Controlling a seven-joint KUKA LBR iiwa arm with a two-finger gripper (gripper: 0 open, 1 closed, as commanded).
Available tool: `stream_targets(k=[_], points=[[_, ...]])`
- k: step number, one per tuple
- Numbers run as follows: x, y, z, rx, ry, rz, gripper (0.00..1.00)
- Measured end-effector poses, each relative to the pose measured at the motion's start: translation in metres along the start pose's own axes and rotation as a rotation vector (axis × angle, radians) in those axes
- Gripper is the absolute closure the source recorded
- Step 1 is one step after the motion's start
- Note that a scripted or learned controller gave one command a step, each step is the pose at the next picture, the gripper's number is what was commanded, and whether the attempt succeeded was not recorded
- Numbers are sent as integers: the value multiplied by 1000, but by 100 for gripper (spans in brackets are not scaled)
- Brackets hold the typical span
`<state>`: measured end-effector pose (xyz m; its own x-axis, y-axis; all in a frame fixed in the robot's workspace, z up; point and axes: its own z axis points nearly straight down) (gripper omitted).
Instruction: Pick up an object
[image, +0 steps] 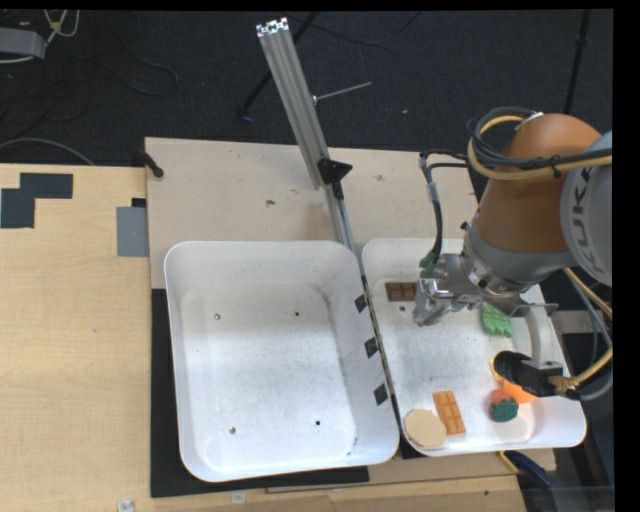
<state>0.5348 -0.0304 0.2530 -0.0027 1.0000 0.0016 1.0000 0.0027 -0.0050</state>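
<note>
Bench: pale wooden board (250, 190) under the bins, with a lighter wood table (70, 330) to its left carrying dark squares.
Room: dark floor behind, with loose cables (60, 40) and a slanted metal rail (300, 110) rising from between the bins.
Bins, count two: left bin (260, 370), white and speckled; right bin (440, 350), white, holding all the small things.
Arm, count one: grey with an orange band (540, 180), reaching in from the right over the right bin.
Gripper, count one: gripper (428, 308) hangs low over the upper part of the right bin; whether its fingers are apart or together cannot be told.
Brown block, count one: brown block (401, 292) near the right bin's top left, just beside the gripper.
Green piece, count one: green piece (496, 321) by the right wall.
Orange bar, count one: orange bar (448, 411) near the front edge.
Tan disc, count one: tan disc (426, 429) touching the bar's left side.
Red and green toy, count one: red and green toy (504, 408) at the front right corner.
</note>
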Motion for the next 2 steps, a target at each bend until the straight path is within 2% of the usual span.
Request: stream_targets(k=[2], points=[[110,22,1,-2,-1,-1,100]])
